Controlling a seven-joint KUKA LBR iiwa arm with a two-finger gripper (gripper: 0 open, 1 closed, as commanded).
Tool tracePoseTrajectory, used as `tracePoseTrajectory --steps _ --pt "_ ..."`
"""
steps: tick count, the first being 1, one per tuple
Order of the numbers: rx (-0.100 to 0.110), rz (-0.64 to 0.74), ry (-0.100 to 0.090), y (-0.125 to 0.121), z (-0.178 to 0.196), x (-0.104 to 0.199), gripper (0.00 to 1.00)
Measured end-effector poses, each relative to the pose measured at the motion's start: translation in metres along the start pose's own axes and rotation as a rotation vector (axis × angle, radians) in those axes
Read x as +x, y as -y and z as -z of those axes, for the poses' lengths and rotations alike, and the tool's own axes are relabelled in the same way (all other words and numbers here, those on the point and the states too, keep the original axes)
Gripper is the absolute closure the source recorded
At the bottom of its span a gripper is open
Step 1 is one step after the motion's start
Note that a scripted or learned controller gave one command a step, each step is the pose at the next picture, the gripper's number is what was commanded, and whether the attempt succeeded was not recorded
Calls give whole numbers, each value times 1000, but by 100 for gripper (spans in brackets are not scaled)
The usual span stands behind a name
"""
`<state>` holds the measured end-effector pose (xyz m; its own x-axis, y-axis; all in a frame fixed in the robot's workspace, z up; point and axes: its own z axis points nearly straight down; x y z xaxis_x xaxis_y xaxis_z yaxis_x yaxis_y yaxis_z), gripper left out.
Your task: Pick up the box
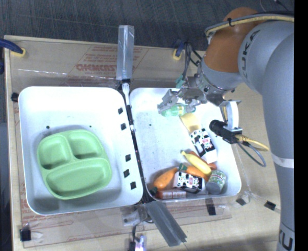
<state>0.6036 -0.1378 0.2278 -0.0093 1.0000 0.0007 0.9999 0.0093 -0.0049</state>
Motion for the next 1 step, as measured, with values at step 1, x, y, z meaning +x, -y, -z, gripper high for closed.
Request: tracePoseTrajectory --steps 1 --pt "1 268 0 -35 -88 -14 0"
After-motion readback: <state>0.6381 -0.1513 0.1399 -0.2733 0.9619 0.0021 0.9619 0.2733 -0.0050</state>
